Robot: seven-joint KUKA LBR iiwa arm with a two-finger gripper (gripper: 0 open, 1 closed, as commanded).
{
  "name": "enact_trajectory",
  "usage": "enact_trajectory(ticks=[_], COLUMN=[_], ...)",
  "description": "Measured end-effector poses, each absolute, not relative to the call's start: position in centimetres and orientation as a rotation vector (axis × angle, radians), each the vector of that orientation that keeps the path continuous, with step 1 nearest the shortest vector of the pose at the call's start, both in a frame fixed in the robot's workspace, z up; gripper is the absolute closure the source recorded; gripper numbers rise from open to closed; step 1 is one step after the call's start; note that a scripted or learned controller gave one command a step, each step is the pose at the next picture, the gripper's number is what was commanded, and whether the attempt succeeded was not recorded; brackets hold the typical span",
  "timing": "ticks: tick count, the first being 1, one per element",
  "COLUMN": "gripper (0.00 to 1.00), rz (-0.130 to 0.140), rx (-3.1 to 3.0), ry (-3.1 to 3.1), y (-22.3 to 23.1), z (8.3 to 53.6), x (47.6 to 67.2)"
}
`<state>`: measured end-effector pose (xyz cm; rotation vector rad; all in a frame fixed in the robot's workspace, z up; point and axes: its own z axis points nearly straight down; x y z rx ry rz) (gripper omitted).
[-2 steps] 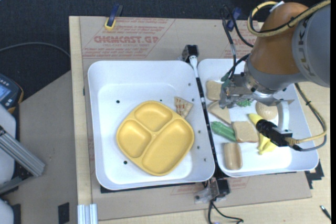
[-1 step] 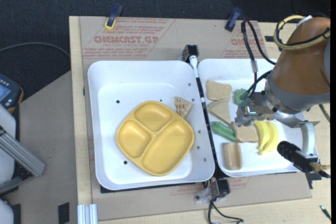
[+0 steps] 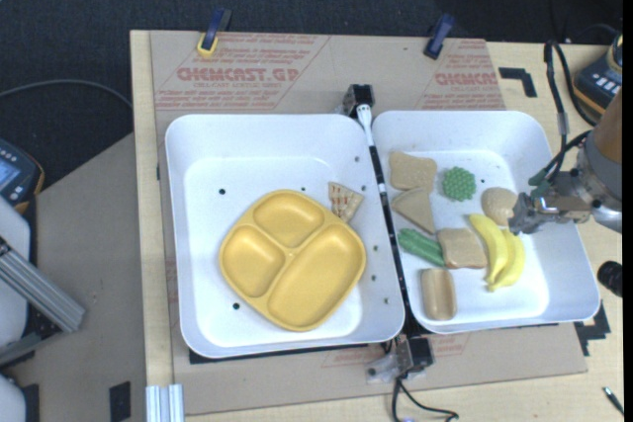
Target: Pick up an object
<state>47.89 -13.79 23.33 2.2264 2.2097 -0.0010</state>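
Note:
The right bin [image 3: 554,296] holds several toy foods: a yellow banana [image 3: 500,254], a green round piece [image 3: 457,183], a long green vegetable [image 3: 421,246], tan bread pieces [image 3: 412,170] [image 3: 415,209] [image 3: 460,248], a tan roll [image 3: 437,293] and a beige lump [image 3: 498,204]. My gripper [image 3: 524,215] reaches in from the right and hangs low over the bin, right beside the banana's upper end and the beige lump. Nothing shows between its tips.
The left bin [image 3: 198,153] holds a yellow three-part plate [image 3: 292,259] and a small tan wedge [image 3: 345,201] near its right wall. Clamps [image 3: 211,33] [image 3: 438,36] sit on the bench's far edge. Cables run by the arm at right.

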Motion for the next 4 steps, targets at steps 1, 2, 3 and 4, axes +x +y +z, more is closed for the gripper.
enact_trajectory(ticks=[1,2,3,4], gripper=[1.00,1.00,1.00,1.00], rz=[0.009,-0.001,-0.005,-0.008], rx=[2.207,2.220,2.219,2.228], ry=[2.227,2.226,2.230,2.221], y=[-4.9,0.6,7.7,4.9], z=[28.3,31.4,27.1,18.0], x=[53.1,47.7,47.9,50.8])
